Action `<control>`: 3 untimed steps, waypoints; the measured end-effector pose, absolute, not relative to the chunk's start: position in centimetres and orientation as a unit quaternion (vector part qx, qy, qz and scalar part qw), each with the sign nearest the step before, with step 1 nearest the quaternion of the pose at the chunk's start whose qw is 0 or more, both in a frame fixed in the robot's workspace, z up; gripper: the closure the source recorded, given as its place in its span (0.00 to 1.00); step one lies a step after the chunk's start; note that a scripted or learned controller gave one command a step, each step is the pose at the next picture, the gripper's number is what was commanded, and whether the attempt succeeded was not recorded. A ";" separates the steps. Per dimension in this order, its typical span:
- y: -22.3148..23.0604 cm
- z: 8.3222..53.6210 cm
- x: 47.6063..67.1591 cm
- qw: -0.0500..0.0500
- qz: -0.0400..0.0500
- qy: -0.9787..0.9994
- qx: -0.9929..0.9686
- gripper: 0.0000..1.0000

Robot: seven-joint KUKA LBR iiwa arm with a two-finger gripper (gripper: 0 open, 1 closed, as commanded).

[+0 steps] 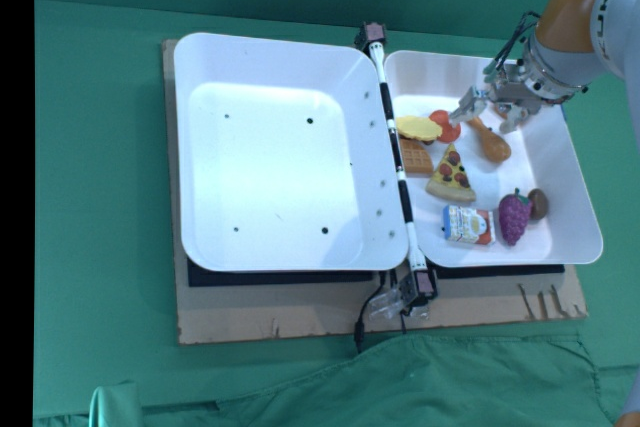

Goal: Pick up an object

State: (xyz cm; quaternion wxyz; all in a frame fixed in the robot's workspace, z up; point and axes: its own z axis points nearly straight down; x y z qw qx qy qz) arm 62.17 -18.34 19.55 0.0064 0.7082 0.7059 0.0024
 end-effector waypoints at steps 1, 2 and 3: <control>-18.5 20.6 62.2 0.009 0.003 0.704 0.710 1.00; -18.2 27.0 61.8 0.006 0.003 0.706 0.708 1.00; -17.7 32.1 62.6 0.006 0.002 0.706 0.708 1.00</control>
